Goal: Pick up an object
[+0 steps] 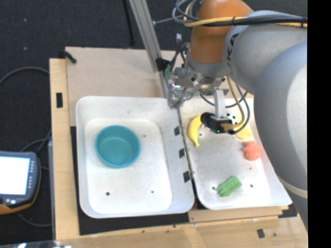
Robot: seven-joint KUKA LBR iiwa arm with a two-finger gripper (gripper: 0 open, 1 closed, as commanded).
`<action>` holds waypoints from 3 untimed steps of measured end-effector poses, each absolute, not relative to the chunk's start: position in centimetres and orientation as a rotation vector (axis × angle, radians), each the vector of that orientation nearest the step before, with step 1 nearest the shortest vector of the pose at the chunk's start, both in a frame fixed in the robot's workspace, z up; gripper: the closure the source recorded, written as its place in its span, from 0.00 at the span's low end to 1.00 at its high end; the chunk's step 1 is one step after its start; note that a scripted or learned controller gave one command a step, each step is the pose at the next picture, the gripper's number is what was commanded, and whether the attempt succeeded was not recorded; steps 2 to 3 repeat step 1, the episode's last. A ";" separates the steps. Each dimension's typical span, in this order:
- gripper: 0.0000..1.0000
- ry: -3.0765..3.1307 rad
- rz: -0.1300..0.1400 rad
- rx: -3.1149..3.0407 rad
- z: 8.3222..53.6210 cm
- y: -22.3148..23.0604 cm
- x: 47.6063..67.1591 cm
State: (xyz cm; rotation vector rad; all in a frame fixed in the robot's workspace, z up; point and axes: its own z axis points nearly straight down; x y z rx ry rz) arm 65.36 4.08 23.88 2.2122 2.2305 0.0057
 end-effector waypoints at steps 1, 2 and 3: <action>1.00 2.227 0.001 2.217 23.0 8.7 66.6; 1.00 2.227 0.001 2.217 23.0 8.7 66.6; 1.00 2.227 0.001 2.217 23.0 8.7 66.6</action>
